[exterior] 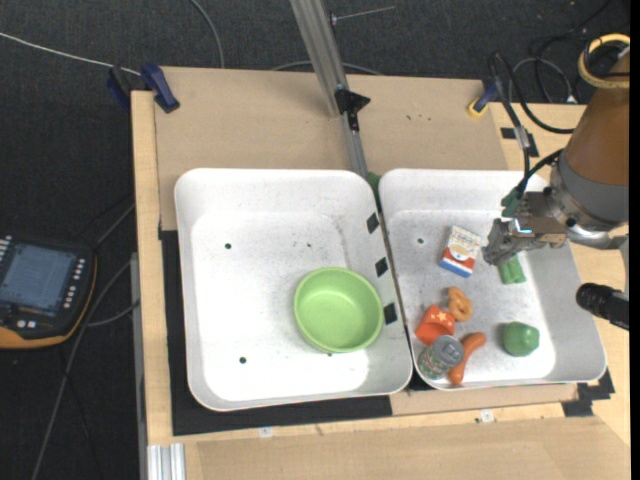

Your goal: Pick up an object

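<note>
A small green block [512,270] sat directly beneath the pincer [503,248] in the right-hand white bin [560,368], its upper end hidden behind the fingertips, so whether the pincer was spread, pressed together or pinching the block could not be told from the overhead camera. Just to the pincer's left lay a small carton in white, red and blue [460,251], apart from the fingers. Below and to the left of the pincer, a pretzel-shaped orange piece [459,303] rested near an orange-red toy [435,323], with a round grey can [441,352] and an orange carrot-like piece [466,353] touching or nearly touching each other by the bin's near wall. Below the pincer, slightly to its right, sat a round green toy vegetable [520,339]. Well to the pincer's left, across the wall where the two bins met, a light green bowl [338,309] stood upright in the left-hand white bin [220,258]. The grey arm [590,183], with its orange band, reached in from the right above a brown bench [260,118].
</note>
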